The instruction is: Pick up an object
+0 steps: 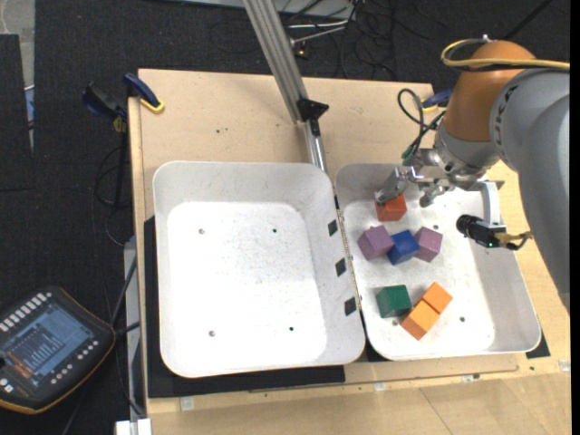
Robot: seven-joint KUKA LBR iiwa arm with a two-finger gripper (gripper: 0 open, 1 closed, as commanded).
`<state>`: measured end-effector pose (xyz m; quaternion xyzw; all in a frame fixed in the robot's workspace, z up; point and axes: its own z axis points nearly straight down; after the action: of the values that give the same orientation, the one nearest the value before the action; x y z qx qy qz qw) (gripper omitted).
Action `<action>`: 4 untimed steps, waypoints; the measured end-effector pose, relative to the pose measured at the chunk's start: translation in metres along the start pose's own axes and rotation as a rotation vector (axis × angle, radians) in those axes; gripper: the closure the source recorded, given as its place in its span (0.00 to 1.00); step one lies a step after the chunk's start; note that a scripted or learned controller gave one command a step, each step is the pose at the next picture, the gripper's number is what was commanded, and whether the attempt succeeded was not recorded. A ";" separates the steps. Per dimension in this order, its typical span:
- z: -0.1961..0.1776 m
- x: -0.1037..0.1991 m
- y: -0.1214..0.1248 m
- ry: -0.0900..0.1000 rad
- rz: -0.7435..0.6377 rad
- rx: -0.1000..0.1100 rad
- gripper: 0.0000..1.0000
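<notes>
gripper (396,191) above red-orange block (391,208) | block squat, no long axis

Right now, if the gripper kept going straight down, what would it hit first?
Most likely the red-orange block right beneath the gripper; from this slanted view depth is hard to judge.

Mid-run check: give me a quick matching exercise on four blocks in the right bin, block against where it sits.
Things:
1. red-orange block
2. blue block
3. green block
4. left purple block

Places:
A. between the two purple blocks
B. left of the two orange blocks, toward the near rim
C. right under the gripper
D. nearest the left bin, against the blue one

Pairs: 1-C, 2-A, 3-B, 4-D
</notes>
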<state>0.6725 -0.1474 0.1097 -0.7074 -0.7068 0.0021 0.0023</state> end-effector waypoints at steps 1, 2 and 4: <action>0.012 0.001 0.002 0.000 -0.001 -0.009 0.00; 0.000 0.001 0.003 -0.001 -0.002 -0.013 1.00; -0.102 -0.011 0.001 -0.002 0.000 -0.012 1.00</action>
<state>0.6736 -0.1588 0.2121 -0.7075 -0.7067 -0.0014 -0.0026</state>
